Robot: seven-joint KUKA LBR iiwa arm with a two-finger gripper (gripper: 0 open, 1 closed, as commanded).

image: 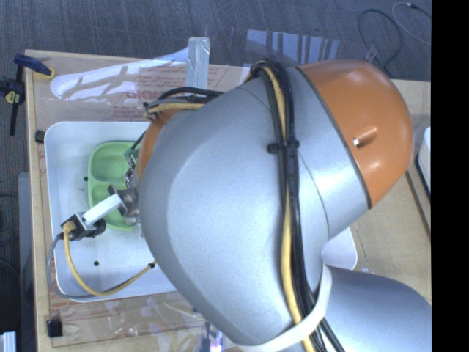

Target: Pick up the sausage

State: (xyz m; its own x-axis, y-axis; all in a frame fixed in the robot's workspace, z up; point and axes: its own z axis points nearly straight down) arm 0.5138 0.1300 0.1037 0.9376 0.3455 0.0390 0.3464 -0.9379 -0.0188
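Grey arm (242, 218) hangs its end effector (132, 189), grip impossible to tell, by a green plastic compartment tray (106, 171) in the white bin (55, 152) at the bench (37, 105) left edge; probably approaching, next closing on the sausage.

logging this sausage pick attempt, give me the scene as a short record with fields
arm: grey with an orange band, reaches in from the right and covers much of both bins
end effector: low over the right side of the green plate, mostly under the arm
left bin: white and shallow, holds the green plate
green divided plate: lies flat in the left bin, its right part hidden by the arm
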